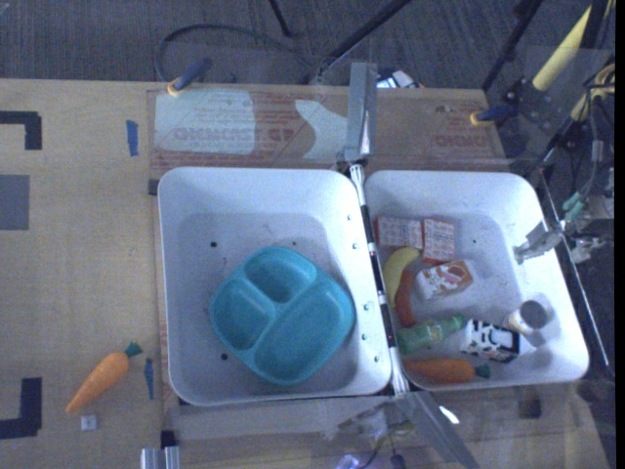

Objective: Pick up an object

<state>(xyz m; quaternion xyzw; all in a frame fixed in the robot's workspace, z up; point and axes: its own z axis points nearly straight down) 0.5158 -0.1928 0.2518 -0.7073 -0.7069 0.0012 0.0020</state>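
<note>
bench [78, 223], two bins [176, 262], carrot [98, 381]

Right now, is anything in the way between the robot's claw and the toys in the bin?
Nothing visible blocks it. The gripper hangs at the right side of the right bin, and bare bin floor lies between it and the nearest toys, the white pouch and the small cup. The toys are crowded together, though.

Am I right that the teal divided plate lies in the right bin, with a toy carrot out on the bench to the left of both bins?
Not quite. The camera view shows the teal divided plate in the left bin, not the right bin, which holds the small food items instead. The rest stands: a toy carrot lies on the bench, left of both bins.
</note>
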